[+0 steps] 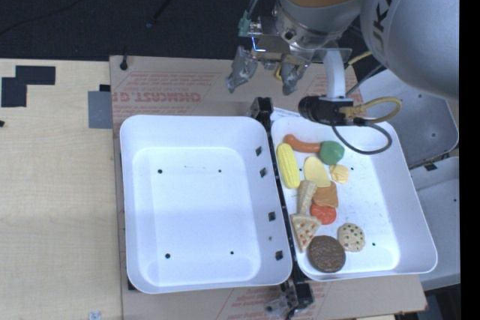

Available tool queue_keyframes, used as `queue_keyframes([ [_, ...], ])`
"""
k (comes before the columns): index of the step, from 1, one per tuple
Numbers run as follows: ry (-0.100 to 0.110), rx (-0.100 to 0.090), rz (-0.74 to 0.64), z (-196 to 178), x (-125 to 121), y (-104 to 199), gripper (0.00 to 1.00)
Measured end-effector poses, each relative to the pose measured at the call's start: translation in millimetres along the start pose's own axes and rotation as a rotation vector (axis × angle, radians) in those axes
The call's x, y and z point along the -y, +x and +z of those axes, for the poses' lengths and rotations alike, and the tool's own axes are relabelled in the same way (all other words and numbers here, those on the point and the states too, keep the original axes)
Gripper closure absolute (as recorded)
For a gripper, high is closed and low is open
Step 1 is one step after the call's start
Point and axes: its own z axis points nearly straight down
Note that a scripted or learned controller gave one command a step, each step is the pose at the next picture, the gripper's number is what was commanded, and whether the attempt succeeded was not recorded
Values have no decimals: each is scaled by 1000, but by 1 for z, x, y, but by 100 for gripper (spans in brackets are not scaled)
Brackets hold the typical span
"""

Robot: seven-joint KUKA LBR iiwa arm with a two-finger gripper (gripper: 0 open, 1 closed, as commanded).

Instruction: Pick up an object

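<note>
objects: we see a heap of toy food in the right bin (409, 236), below the tool and a little to its right, well apart from it.
corn (287, 164): yellow cob, the piece nearest under the tool, lying along the bin's left wall.
carrot (301, 144): orange, just beside the corn's upper end, touching a green piece (332, 152).
yellow slices (316, 171): below the green piece, in the middle of the heap.
farther pieces: a red piece (324, 213), a pizza wedge (304, 230), a spotted cookie (350, 237) and a dark brown round cookie (326, 254), farthest down from the tool.
tool (262, 78): we see its two fingers spread apart with nothing between them, raised above the cardboard (165, 95) past the far rims of the bins.
arm (405, 4): grey with an orange band, rising up and to the right of the tool.
left bin (131, 198): white, below and left of the tool, touching the right bin along a black clip strip.
surface (52, 191): light wood, far left of the tool.
</note>
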Motion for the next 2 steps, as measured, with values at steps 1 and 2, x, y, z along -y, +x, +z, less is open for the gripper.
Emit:
queue_keyframes([
  [1,8,1,-6,-4,-1,3,100],
  [2,16,1,-7,123,-20,59,100],
])
